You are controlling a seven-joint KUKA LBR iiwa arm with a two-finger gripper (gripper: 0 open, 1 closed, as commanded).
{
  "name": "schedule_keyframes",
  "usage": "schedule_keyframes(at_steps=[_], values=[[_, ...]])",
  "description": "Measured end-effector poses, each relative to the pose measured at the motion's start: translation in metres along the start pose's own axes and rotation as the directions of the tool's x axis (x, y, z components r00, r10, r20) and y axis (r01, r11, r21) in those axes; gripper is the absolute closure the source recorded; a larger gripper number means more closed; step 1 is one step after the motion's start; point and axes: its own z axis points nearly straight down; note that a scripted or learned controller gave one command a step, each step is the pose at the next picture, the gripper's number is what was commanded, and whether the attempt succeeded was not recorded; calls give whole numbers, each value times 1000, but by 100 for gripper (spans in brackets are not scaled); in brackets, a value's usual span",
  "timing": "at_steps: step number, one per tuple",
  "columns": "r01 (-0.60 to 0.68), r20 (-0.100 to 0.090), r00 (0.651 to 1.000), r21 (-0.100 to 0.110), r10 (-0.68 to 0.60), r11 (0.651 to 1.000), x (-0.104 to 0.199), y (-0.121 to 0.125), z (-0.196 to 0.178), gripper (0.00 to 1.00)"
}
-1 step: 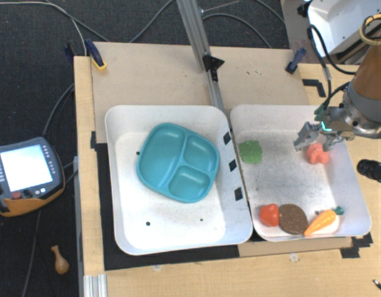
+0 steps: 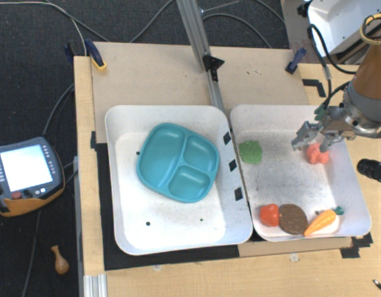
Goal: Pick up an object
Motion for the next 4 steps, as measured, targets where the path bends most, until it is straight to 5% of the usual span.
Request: schedule_keyframes(at_steps=[3,4], values=[[-1,-1,1000,5,1,1000,4,-15,133,0],[-1,0,1000,-2,1,1000,4,-13,119,100]])
